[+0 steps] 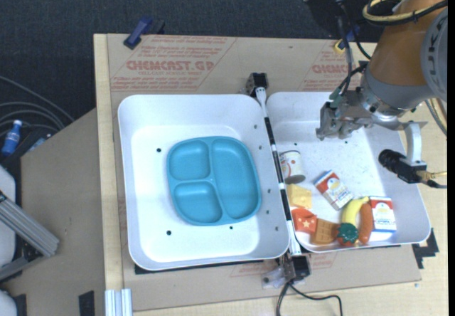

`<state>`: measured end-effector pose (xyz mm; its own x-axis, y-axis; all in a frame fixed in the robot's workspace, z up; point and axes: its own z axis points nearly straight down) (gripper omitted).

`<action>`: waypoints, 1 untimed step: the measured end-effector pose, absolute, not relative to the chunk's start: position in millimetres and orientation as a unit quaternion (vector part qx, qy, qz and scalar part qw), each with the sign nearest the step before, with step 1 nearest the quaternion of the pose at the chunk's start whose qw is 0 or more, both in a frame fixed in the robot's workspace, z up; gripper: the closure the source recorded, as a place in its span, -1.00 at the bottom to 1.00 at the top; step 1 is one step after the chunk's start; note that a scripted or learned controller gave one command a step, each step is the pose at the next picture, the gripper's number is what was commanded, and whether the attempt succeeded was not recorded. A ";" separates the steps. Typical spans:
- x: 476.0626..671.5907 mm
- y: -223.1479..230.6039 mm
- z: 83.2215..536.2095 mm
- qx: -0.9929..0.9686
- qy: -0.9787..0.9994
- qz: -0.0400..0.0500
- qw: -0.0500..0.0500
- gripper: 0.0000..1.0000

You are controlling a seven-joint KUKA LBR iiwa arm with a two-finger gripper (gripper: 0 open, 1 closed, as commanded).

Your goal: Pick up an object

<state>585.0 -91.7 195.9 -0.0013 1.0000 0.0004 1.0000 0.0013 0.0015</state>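
My bench [178, 58], a tan board printed with red lettering, carries two shallow white bins side by side: left bin [138, 165], right bin [302, 112]. A blue clip [137, 32] lies at its far left edge.

From my seat I see a blue divided plate [212, 180] lying flat in the left bin [142, 119], slightly turned. The two bins sit on a brown board [170, 58] printed with red lettering. A blue clip [138, 32] rests at the board's far left edge. Off the bench to the left, dark cables [28, 104] run over the floor, and a grey metal rail [28, 225] lies beside them.
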 end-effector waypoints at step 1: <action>578.5 -77.8 239.3 0.707 0.707 0.000 0.000 1.00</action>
<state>578.5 -77.8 239.3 -0.0011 1.0000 -0.0001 1.0000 0.0011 0.0007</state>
